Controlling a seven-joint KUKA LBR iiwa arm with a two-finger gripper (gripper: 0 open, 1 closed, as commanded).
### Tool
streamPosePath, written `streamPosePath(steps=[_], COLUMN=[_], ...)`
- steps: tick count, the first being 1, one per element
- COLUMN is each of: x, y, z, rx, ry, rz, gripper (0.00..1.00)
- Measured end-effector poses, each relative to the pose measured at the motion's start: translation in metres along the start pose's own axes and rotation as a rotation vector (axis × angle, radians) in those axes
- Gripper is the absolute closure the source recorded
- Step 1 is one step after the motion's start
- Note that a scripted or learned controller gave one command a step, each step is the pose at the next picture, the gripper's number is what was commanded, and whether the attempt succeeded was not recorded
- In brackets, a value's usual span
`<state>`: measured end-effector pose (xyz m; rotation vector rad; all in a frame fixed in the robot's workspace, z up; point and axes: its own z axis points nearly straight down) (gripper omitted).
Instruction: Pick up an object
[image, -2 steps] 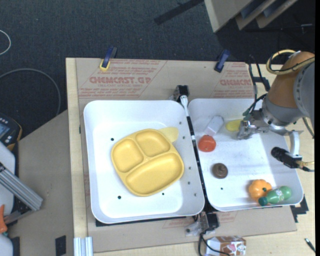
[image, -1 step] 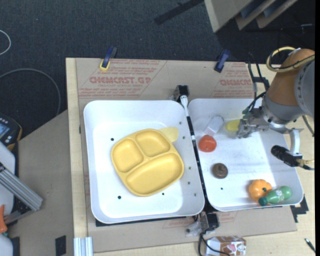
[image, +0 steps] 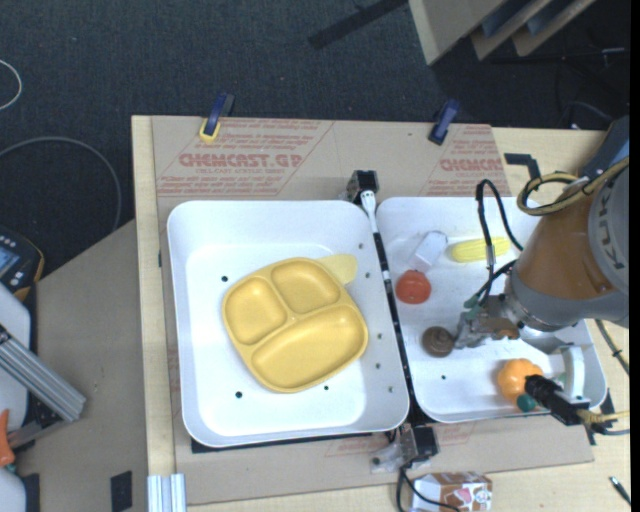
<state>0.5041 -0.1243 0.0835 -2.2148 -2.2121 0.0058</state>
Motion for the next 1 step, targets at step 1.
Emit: streamPosePath(steps=[1], x=[0.1044], y=[0.0094], z=[-0.1069], rx=[-0.022], ry=[-0.001], rz=[-0.014], gripper=[1.00])
